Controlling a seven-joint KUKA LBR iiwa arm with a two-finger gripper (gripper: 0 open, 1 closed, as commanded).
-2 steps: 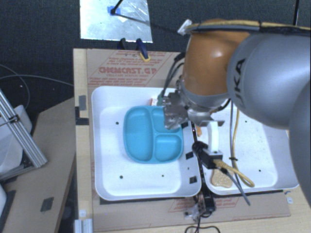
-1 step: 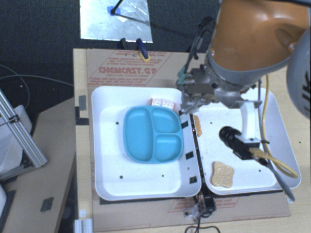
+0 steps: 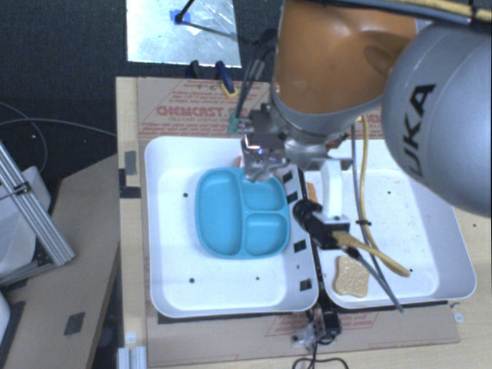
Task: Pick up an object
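Observation:
A blue divided plate [image 3: 239,213] lies in the left white bin [image 3: 175,283], near its right side. My gripper [image 3: 257,165] hangs over the plate's far right rim, close above it or touching it. A tan cracker-like piece [image 3: 352,277] lies in the right white bin [image 3: 430,244] at its front left corner. A small orange thing [image 3: 310,191] peeks out by the divider between the bins, mostly hidden under the arm.
The big grey and orange arm covers the far part of the right bin. A cardboard sheet [image 3: 184,106] lies under both bins. A shiny metal plate [image 3: 181,20] sits beyond the bench at the back.

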